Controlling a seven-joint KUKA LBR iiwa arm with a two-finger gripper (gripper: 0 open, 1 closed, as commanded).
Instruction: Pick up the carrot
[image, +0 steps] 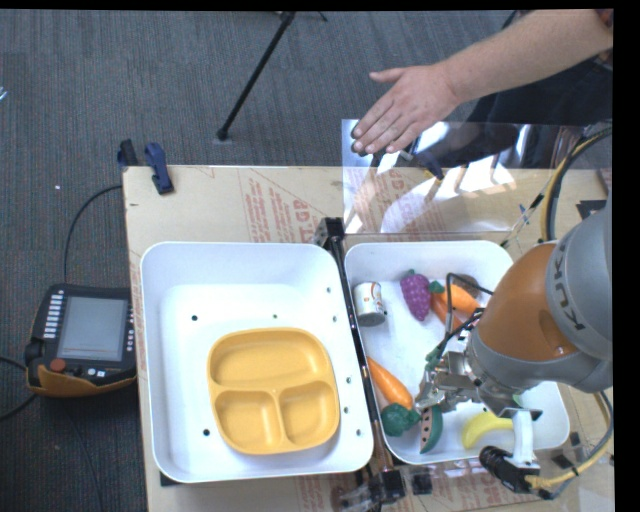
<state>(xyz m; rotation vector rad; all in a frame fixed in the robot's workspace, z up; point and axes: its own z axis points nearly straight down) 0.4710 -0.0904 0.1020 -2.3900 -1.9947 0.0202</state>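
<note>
The carrot (389, 381), orange with a green leafy end (400, 419), lies at the left wall of the right bin (497, 252), slanting down toward the front. My gripper (440, 386) hangs low over the bin just right of the carrot, under the orange wrist band (522, 312). Nothing is visibly held in it. The arm hides the bin's right half.
Also in the right bin are a small can (370, 302), purple grapes (416, 293), an orange toy (456, 301), a watermelon slice (432, 429) and a banana (486, 429). A yellow divided plate (272, 388) lies in the left bin (170, 300). A person's hand (405, 105) holds a clear panel behind the bins.
</note>
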